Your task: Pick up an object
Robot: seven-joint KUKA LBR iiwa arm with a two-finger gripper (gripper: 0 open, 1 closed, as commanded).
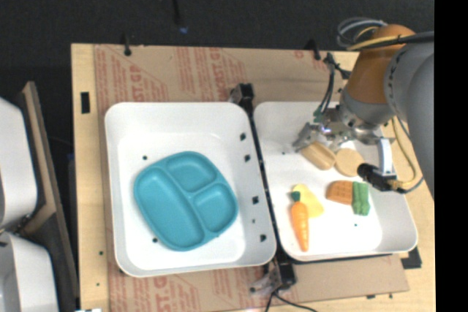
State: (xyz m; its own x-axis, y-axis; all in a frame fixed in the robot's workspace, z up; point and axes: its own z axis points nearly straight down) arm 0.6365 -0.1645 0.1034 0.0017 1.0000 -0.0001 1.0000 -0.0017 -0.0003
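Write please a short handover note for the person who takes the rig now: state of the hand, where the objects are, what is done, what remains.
Hand: low in the right bin, at its back, beside the tan wooden pieces. Open or shut: cannot tell; nothing seen held.
Right bin: carrot at the front with a yellow piece behind it; an orange piece and a green piece side by side to the right.
Left bin: blue divided plate.
Done: nothing lifted.
Left: grasp one object and raise it.
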